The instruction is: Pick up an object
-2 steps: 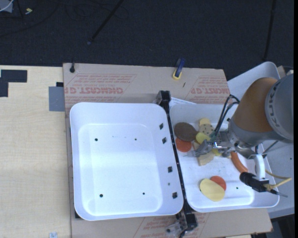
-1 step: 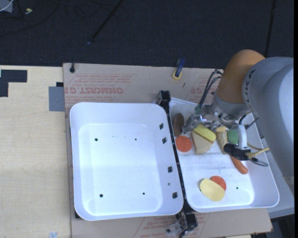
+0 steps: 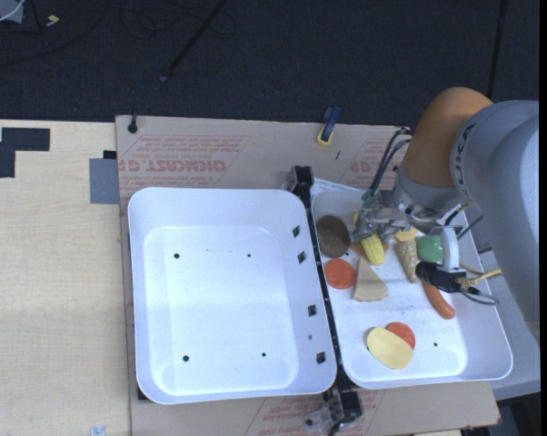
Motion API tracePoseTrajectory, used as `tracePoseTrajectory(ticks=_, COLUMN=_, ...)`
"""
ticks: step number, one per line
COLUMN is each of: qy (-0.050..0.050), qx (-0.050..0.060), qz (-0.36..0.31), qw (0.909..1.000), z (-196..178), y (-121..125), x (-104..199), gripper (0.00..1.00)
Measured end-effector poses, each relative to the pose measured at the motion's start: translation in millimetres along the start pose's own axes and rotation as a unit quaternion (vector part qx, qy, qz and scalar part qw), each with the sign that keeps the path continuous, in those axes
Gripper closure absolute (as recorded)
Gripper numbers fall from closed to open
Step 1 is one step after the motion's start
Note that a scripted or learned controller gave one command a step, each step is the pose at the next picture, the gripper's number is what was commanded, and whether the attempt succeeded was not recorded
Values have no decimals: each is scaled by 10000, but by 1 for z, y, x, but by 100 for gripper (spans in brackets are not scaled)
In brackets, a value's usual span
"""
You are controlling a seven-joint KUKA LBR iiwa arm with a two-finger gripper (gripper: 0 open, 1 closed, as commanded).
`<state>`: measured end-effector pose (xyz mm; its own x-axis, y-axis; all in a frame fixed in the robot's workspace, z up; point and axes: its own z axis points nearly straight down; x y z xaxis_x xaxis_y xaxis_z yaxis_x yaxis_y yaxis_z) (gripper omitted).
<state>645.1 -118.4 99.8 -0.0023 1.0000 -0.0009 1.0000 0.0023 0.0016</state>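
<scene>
Gripper (image 3: 375, 228) low in right bin (image 3: 492, 352), jaws at small yellow piece (image 3: 372, 250); grip state impossible to tell. Just left of yellow piece: brown ball (image 3: 333, 236). Below: orange disc (image 3: 340, 274), pale wedge (image 3: 371, 285). Left bin (image 3: 146, 243) alongside.

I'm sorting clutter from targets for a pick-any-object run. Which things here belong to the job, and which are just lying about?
Job:
gripper
right bin
brown oval
yellow piece
orange disc
tan wedge
orange stick

Lying about:
left bin
blue-yellow clamp
</scene>
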Motion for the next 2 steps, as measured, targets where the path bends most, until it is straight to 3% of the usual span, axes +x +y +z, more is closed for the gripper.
tracePoseTrajectory(ticks=1, qy=9, qx=-1, qz=7, qw=10000, z=-58, y=-1, x=9, gripper=100)
tracePoseTrajectory(ticks=2, qy=36, qx=6, qz=-44, qw=10000, z=-90, y=-15, x=131, gripper=100)
